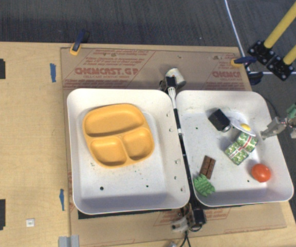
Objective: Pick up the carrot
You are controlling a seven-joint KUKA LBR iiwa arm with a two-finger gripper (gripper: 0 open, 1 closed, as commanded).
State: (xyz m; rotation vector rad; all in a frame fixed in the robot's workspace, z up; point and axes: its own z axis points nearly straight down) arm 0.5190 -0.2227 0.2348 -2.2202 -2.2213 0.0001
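Toward the lower right of the right bin [225, 202] lies an orange-red rounded piece [261, 172], the only likely carrot, though its shape is unclear. Just above-left of it sits a green-and-white pack [240, 148], with a brown bar [207, 166] and a green leafy piece [204, 185] farther left. The gripper [280, 127] hangs over the bin's right rim; whether it is open or closed cannot be told.

This looks like a robotics lab: two white bins [176, 138] clamped on a cardboard-covered table [24, 138], tape marks, cables at 6 o'clock.
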